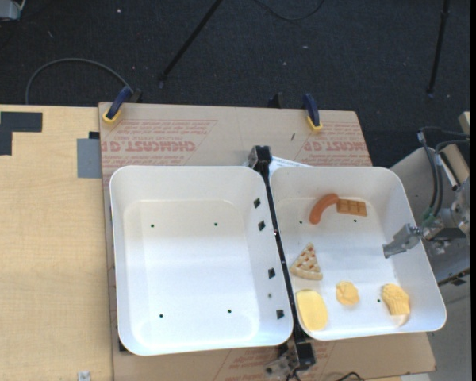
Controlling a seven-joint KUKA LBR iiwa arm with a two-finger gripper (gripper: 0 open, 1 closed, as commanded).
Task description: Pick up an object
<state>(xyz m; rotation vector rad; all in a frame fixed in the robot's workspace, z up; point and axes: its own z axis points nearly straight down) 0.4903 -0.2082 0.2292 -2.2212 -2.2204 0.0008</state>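
Six food pieces lie in the right bin, right of centre in the frame: a sausage and waffle bar toward the top, a pizza wedge mid-left, and a yellow slab, small yellow lump and corn-like piece along the bottom. The gripper sits at the bin's right rim, touching none; whether it is apart or together I cannot tell. The left bin adjoins.
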